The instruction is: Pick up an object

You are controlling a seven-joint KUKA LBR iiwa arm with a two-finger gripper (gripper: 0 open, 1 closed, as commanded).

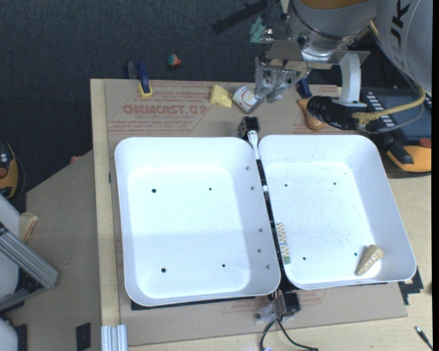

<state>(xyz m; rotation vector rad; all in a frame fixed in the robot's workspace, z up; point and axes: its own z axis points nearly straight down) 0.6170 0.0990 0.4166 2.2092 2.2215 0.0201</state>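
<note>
Two shallow white bins are seen side by side on a brown board point(171, 103) printed with red lettering: the left bin point(130, 206) and the right bin point(384, 199), whose inner rims touch along a dark strip running down the middle. The grey arm point(329, 20) is seen at the top of the view, above the far edge of the board and beyond both bins. Its gripper point(269, 88) is hung over the board just behind the bins' far corners; whether its jaws are open or closed cannot be told, and nothing can be made out between them. A small tan wedge-shaped object point(369, 260) is found lying in the near right corner of the right bin, well apart from the gripper. A yellow scrap point(220, 97) is seen on the board, just left of the gripper.
</note>
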